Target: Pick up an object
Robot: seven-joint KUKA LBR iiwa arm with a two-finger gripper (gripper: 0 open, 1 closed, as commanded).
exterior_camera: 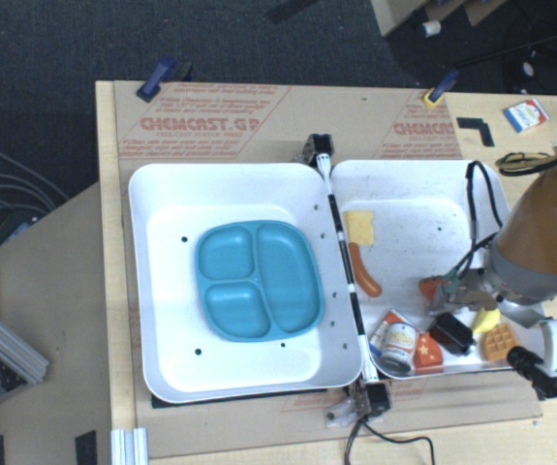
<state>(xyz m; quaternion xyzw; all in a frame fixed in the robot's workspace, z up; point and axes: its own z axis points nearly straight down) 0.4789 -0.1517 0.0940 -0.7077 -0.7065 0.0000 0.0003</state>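
My gripper hangs low over the right part of the right bin, below the grey wrist and orange band. Close around it lie a small red piece, a black block, a yellow piece and a waffle. Further left in the same bin are a hot dog, a yellow cheese slice, and a tin can beside a red item. Nothing is visibly held.
The left bin holds a blue divided plate. A black divider rail runs between the bins. The arm covers the right bin's right edge. Clamps and cables sit on the bench around the bins.
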